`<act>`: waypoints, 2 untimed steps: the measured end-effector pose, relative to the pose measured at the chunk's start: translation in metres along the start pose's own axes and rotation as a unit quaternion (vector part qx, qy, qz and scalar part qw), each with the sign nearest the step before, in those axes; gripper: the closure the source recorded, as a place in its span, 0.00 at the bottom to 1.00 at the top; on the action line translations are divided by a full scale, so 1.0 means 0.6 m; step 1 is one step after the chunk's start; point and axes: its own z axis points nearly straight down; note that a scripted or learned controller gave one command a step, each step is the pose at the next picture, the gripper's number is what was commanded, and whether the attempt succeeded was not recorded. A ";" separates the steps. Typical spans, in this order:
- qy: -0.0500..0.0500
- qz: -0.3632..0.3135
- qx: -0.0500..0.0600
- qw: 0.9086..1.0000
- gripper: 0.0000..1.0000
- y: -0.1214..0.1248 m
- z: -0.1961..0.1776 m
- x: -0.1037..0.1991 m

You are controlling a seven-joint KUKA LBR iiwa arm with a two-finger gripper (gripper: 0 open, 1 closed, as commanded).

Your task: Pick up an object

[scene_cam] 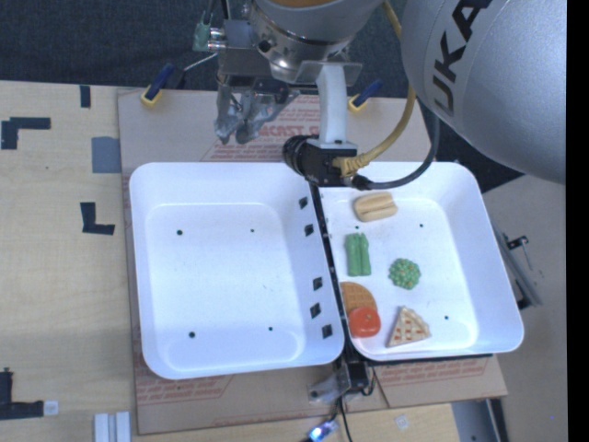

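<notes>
The pickable things all lie in the right bin [460, 191], clustered in its left half, close to the wall it shares with the left bin [152, 247]. They look like small toy foods: a tan bread-roll shape [374, 207] near the far edge, a green ridged piece [357, 254] just beside the dividing wall, a round green broccoli-like piece [404, 273], a red tomato [364, 320] touching an orange-brown slice [355, 296] near the front edge, and a pizza wedge [406, 328].

Judged by their look, these are light, stiff plastic with smooth skins, not fragile but apt to slip or skate on the bin floor if pinched off-centre. The roll and the green ridged piece offer the fairest hold: long bodies to be taken across their narrow width. The wedge lies flat and would be harder to get fingers under.

The end effector [241, 122] hangs above the counter [55, 247] beyond the far edge of the left bin, well apart from every piece. Its fingers seem drawn close together with nothing between them, though the slant makes this uncertain.

The tomato, the slice and the green piece crowd the dividing wall, leaving little finger room on that side. The roll and the broccoli have open floor around them, and the bin's right half is free for approach.
</notes>
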 end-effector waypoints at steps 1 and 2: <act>-0.001 -0.001 0.001 1.000 1.00 0.000 -0.016 0.001; -0.001 -0.002 0.001 1.000 1.00 0.000 -0.031 0.002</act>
